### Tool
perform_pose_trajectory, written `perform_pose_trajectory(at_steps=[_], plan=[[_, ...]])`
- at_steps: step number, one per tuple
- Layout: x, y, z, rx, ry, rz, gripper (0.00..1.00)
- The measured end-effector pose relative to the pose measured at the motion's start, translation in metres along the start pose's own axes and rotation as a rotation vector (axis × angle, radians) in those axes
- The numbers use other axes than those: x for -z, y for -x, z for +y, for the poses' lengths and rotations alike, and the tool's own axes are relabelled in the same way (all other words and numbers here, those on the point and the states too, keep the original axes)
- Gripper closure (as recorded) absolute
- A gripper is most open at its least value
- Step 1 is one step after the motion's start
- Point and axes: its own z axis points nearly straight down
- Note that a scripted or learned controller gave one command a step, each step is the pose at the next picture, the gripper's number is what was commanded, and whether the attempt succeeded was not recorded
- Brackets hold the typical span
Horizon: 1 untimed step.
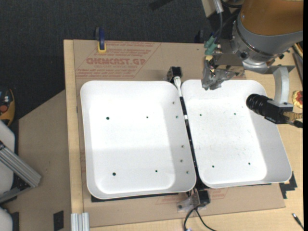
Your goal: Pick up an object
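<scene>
**First:** Object to lift: we cannot tell where one lies. On the bin floors we see small dark dots, too small for us to name.

**Second:** How many do we count?

**First:** Four on the floor of the left bin [130, 143] and four on the floor of the right bin [231, 143], each set in a rough rectangle. Four more run along the left bin's right wall. We count two bins, side by side on the table [159, 57], with a black strip [187, 129] running between their inner rims.

**Second:** And the tool?

**First:** The tool [211, 83] hangs over the far left corner of the right bin, just beside its far rim. We cannot tell whether it is wide or narrow, because it is small and blurred.

**Second:** What room do we have for moving?

**First:** A broad white floor stretches from the tool to the near rim. One black clip [174, 74] sits at the strip's far end, near the tool. A second clip [199, 198] sits at the near end. One blue and yellow clamp [101, 40] grips the table's far edge, well apart.

**Second:** What is cut off?

**First:** The arm [269, 28] runs out of the top and right edges, and the tool covers part of that far corner.
</scene>
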Motion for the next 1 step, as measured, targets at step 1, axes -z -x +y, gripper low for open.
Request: perform_pose_trajectory(at_steps=[1], plan=[[-0.1477,-0.0331,0.0371,-0.002,-0.027,-0.005,1.0]])
